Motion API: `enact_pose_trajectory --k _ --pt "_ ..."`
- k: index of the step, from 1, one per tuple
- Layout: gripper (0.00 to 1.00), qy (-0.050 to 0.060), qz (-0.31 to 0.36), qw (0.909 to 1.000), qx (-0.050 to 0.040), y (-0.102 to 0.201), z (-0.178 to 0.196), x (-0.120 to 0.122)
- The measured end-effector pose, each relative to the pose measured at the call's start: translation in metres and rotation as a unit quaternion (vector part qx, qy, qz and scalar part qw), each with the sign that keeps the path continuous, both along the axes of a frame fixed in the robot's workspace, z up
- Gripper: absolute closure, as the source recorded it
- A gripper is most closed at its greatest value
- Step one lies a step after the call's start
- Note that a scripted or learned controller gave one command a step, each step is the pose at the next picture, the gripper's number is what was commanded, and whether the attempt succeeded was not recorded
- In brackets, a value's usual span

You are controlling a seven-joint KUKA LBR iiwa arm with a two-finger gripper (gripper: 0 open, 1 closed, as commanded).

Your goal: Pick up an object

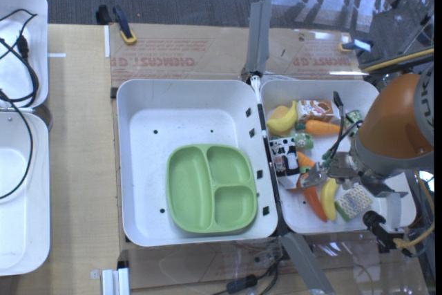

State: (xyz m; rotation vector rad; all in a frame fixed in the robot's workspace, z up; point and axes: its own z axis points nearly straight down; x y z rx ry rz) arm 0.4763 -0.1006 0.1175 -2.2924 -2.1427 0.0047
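Note:
The right bin [293, 217] holds several toy foods. A yellow banana-like piece [280, 119], an orange carrot [322, 126] and a red snack packet [316, 108] lie at its far end. A black-and-white packet [282, 153] sits by its left wall. My gripper [316, 177] hangs low over the bin's near half, reaching in from the right. Just below its tip lie an orange carrot [314, 203], a small yellow banana [330, 197] and a white speckled block [354, 202]. Nothing is visibly held.
The left bin [138, 148] bears a green divided plate [210, 188]. The arm's orange band [400, 117] covers the right bin's far right part. Cables trail by the wrist. A grey divider post [258, 38] stands behind the bins.

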Motion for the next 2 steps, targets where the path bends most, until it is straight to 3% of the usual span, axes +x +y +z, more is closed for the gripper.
enact_pose_trajectory --k 1,2 --pt "0.0 0.0 0.014 0.9999 0.0001 0.0067 -0.027 0.0" --pt "1.0 0.001 0.012 0.9999 0.0001 0.0061 -0.0188 -0.0003"
